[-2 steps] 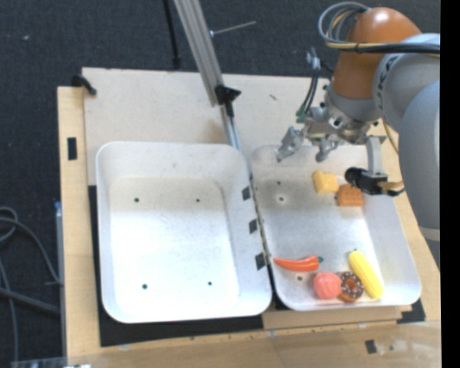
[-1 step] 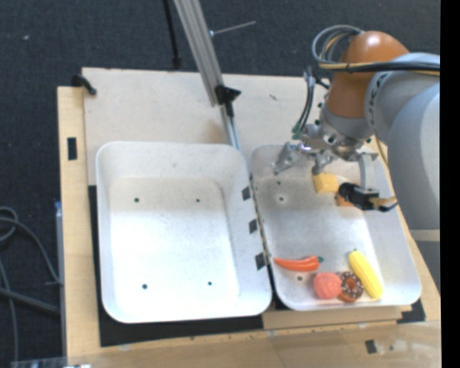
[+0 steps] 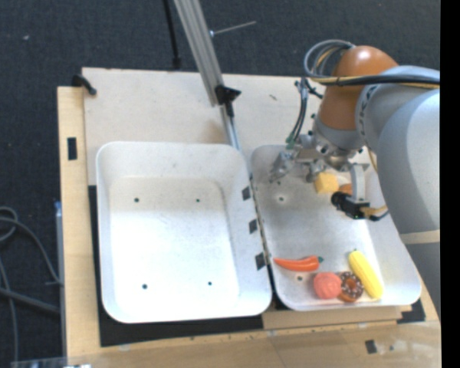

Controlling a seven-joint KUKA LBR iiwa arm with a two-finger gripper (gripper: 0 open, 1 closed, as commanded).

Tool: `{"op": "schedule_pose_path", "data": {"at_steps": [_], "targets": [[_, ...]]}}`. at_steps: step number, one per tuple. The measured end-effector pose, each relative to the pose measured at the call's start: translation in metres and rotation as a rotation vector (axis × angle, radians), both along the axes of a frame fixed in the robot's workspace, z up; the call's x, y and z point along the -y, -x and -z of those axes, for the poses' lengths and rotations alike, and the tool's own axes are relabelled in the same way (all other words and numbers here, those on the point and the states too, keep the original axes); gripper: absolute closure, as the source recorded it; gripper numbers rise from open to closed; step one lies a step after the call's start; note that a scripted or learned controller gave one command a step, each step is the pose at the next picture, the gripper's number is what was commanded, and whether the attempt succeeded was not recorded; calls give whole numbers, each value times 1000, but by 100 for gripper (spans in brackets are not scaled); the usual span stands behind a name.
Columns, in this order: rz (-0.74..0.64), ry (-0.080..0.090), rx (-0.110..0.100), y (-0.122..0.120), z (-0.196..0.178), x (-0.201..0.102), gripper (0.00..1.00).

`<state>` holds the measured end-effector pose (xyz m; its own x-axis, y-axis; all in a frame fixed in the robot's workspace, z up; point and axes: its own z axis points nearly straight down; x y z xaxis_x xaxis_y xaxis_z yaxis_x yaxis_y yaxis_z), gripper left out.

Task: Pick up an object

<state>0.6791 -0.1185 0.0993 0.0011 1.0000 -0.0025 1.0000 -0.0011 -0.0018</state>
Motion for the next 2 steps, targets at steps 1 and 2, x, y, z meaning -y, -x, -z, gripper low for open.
{"op": "schedule_pose_path", "data": {"at_steps": [1,2], "targets": [[1,1,7,-2,-14,1,100],[-4,-1,10,-9,-74,-5,100]]}}
